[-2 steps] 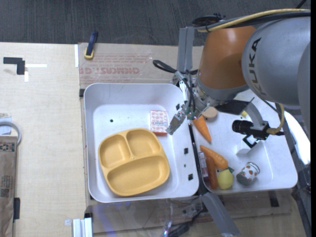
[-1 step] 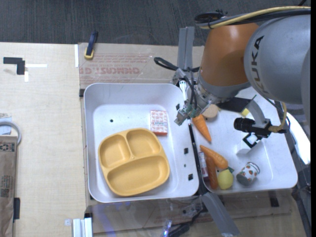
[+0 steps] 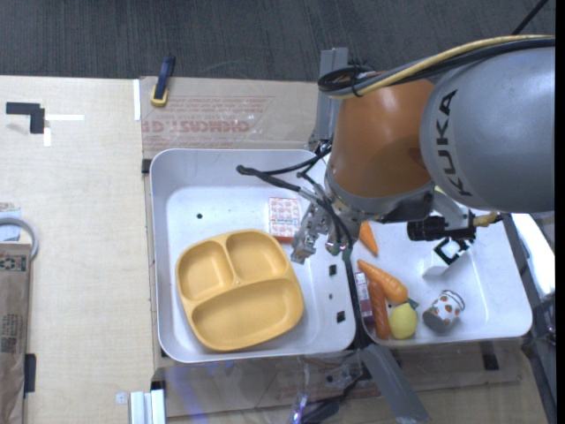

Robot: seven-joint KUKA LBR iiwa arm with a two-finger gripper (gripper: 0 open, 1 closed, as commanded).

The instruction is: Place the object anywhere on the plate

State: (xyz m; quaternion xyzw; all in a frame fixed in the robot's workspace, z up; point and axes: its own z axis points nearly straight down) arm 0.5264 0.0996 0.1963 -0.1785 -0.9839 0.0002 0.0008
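The grey arm (image 3: 459, 122) reaches over the two white bins (image 3: 168, 237). The yellow plate (image 3: 238, 290) lies in the left bin. The pincer (image 3: 311, 237) hangs just right of the plate; whether it grips anything cannot be told. A small red-and-white packet (image 3: 283, 216) lies beside the plate's upper right edge. Carrots (image 3: 381, 283) lie in the right bin.

Plate (image 3: 239, 287) compartments open from above, small packet (image 3: 283, 216) near rim — arm (image 3: 415, 122) overhead
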